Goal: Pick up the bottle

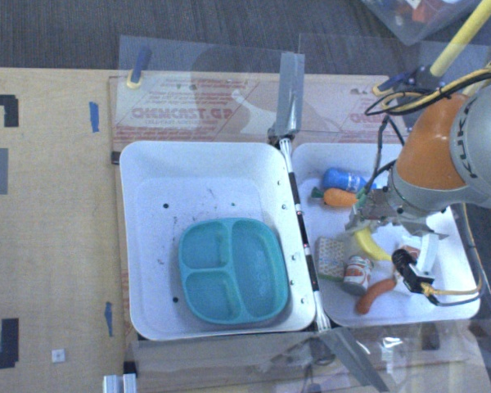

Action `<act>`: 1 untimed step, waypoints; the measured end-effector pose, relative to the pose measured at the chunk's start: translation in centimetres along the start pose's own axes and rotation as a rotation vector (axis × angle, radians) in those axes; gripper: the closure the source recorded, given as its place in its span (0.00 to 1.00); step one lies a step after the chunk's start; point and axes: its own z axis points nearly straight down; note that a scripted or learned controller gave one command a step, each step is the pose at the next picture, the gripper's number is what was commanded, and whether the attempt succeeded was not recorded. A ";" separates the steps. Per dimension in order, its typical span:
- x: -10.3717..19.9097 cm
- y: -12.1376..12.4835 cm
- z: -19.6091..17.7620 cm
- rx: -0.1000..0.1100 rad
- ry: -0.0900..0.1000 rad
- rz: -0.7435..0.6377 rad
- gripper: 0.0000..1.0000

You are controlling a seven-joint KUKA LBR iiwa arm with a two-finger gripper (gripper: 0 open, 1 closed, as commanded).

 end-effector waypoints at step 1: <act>2.7 -1.8 -8.6 0.012 0.000 0.063 1.00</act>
